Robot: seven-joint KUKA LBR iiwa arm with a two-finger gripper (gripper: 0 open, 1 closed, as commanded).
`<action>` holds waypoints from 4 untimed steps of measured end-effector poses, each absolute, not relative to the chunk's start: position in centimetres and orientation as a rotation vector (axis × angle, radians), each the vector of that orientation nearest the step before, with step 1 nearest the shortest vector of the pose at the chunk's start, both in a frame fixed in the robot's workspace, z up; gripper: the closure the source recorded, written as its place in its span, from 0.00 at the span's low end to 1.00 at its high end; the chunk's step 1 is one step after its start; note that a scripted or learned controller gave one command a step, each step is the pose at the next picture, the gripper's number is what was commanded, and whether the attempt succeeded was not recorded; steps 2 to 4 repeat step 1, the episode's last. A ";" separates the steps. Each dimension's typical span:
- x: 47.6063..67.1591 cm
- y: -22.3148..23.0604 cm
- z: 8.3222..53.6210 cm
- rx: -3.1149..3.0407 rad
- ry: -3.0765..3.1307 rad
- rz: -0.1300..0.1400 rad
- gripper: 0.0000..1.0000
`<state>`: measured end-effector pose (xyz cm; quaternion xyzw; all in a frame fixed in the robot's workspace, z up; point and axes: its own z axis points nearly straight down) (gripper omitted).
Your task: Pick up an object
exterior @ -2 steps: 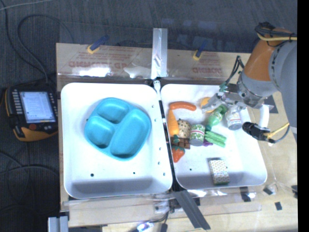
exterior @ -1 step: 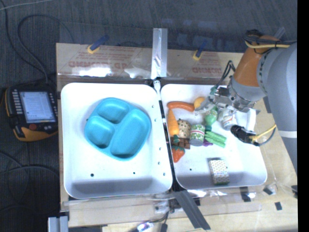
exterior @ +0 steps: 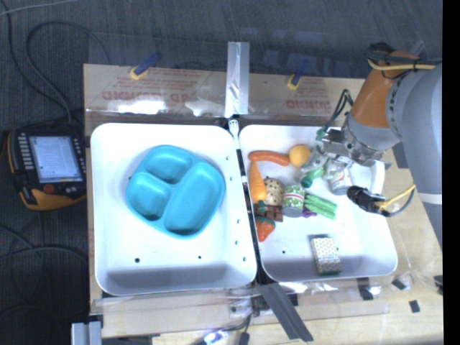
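Camera view: the gripper (exterior: 332, 165) is lowered beside an orange ball (exterior: 299, 154); its opening cannot be told. A centred, vertical descent is advised.

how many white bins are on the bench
2. The left bin holds a blue tray; the right bin holds the small objects, with the end effector over its far side.

Arm (exterior: 420, 121): broad grey cylindrical links, smooth casing.
Wrist band (exterior: 374, 100): orange, tapered, sits just above the wrist.
Cables: yellow-and-black lead loops over the top of the band; a second yellow-black cable ends in a black plug.
Pincer (exterior: 332, 158): small metallic silver block with dark fittings.
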<state>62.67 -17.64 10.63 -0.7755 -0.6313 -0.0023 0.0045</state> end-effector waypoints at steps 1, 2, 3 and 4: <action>66.4 -13.6 20.5 -2.479 -1.932 0.006 1.00; 66.4 -13.6 20.5 -2.479 -1.932 0.006 1.00; 66.4 -13.6 20.5 -2.479 -1.932 0.006 1.00; 66.4 -13.6 20.5 -2.479 -1.932 0.006 1.00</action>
